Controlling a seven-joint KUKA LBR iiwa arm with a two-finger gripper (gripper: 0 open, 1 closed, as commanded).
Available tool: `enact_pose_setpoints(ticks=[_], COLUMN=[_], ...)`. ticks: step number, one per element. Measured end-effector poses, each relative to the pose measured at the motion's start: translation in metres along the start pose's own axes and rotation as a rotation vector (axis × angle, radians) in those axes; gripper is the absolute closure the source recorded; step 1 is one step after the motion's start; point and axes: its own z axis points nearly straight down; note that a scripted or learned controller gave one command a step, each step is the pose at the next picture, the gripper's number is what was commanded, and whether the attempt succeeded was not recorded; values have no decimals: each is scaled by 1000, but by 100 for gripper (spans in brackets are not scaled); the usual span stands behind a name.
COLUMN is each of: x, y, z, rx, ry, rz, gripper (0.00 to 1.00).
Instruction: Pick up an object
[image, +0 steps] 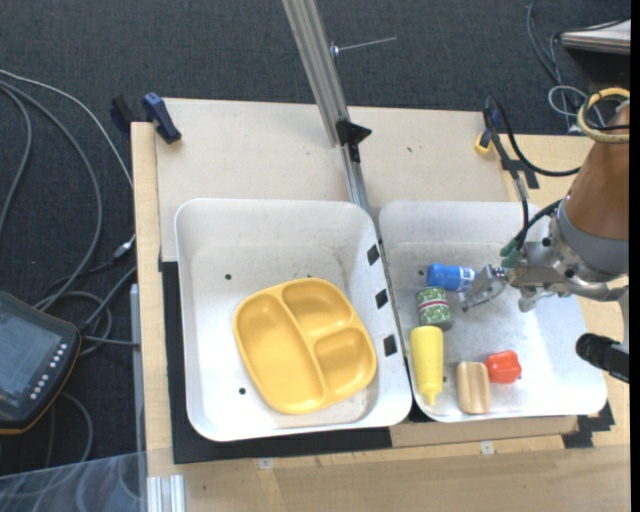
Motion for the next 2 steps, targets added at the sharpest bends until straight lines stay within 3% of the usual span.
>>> enact_pose_setpoints(ticks=[1, 2], x=[0, 1], y=[0, 10], z=[0, 51], rx=[-1, 6], ry=[0, 1], rz=[0, 1], gripper=[0, 0])
